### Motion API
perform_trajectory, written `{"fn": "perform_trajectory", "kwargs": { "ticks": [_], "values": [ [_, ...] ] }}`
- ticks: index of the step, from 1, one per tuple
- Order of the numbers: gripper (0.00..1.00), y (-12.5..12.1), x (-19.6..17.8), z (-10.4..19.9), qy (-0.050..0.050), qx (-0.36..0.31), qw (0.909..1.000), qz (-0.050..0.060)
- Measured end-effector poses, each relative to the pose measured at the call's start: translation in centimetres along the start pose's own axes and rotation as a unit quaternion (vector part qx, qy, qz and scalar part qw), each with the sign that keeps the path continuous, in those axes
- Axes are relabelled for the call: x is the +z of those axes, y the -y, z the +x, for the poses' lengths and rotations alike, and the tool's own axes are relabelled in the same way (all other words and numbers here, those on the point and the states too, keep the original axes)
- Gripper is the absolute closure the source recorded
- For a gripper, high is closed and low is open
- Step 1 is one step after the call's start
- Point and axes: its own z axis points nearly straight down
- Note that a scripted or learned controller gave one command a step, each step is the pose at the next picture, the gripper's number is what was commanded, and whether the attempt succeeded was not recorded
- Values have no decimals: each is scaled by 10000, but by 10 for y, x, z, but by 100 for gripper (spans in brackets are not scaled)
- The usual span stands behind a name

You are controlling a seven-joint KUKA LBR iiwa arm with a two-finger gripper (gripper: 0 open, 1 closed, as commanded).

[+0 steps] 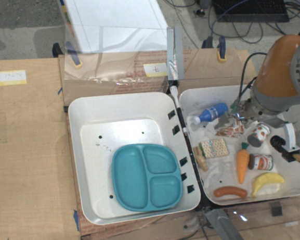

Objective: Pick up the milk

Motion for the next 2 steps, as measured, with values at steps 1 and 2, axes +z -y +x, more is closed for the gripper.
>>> {"fn": "perform_trajectory", "kwargs": {
  "ticks": [1, 2],
  "values": [
    [100, -6, -17, -9, 72, 49, 9999, -137],
    [0, -5, -17, -10, 76, 58, 9999, -131]
  ]
}}
